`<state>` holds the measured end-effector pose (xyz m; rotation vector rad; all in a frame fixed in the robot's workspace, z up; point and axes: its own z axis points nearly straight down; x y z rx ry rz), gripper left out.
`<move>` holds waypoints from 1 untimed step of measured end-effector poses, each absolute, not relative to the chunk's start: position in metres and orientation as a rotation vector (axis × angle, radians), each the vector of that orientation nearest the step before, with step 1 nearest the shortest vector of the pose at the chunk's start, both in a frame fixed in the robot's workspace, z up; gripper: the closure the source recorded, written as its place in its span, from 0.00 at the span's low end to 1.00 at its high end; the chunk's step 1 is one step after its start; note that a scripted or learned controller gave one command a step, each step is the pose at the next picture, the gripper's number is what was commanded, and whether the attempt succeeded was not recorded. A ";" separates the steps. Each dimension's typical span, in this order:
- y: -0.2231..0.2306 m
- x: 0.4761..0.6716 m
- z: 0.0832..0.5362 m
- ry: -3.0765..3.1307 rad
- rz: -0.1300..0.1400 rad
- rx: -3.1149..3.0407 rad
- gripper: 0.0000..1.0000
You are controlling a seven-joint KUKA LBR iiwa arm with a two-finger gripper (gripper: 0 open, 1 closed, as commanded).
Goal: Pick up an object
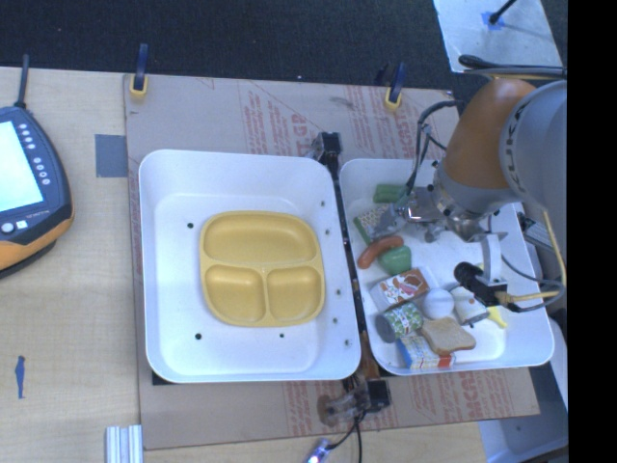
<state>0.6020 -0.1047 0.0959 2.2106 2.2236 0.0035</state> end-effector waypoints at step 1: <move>-0.104 0.658 0.096 2.224 0.004 2.216 0.00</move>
